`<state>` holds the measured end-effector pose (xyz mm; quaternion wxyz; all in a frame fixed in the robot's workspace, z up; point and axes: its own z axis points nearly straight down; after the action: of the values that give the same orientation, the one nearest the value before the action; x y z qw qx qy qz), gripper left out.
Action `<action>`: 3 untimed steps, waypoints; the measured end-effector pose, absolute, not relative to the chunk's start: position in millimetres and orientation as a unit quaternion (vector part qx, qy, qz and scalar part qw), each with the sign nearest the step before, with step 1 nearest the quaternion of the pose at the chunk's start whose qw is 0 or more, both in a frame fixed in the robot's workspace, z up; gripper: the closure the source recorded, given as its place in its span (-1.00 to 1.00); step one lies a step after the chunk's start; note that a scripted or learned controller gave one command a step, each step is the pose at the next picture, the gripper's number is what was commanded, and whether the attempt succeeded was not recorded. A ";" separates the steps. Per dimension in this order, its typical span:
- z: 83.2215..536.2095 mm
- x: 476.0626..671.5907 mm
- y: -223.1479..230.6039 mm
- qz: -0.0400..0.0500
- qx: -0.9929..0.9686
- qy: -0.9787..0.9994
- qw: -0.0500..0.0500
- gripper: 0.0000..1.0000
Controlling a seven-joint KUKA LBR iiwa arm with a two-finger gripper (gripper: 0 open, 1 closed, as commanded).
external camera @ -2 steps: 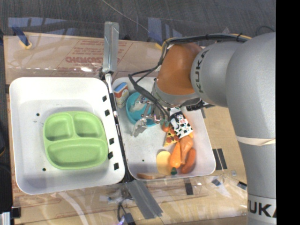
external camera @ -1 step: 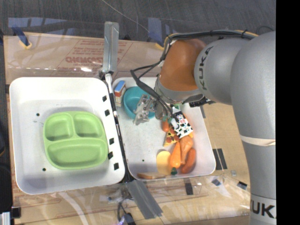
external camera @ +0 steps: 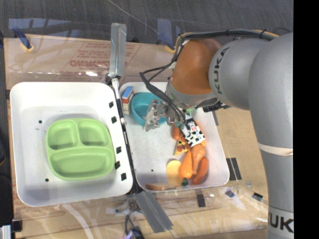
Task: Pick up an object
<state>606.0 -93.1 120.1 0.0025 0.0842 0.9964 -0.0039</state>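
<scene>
My gripper hangs low over the back of the right bin, at the near right rim of a teal bowl. Its fingers stand apart with white bin floor showing between them, so it is open and holds nothing. Just right of it lie a black-and-white spotted toy and small orange pieces. Further forward are an orange carrot, a red sausage and a pale yellow piece. The wrist hides part of the bowl's right side.
A small red, white and blue carton stands at the right bin's back left corner. A thin reddish piece lies against its front wall. The left bin holds a green divided plate. The bins' shared wall runs between them.
</scene>
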 end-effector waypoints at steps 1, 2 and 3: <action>129.6 606.2 -92.4 -0.005 0.081 0.997 0.002 1.00; 138.9 606.7 -91.8 -0.006 0.078 0.997 0.004 1.00; 148.3 607.2 -91.1 -0.007 0.075 0.997 0.006 1.00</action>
<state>607.2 -91.1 148.3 0.0059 0.0752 0.9971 -0.0068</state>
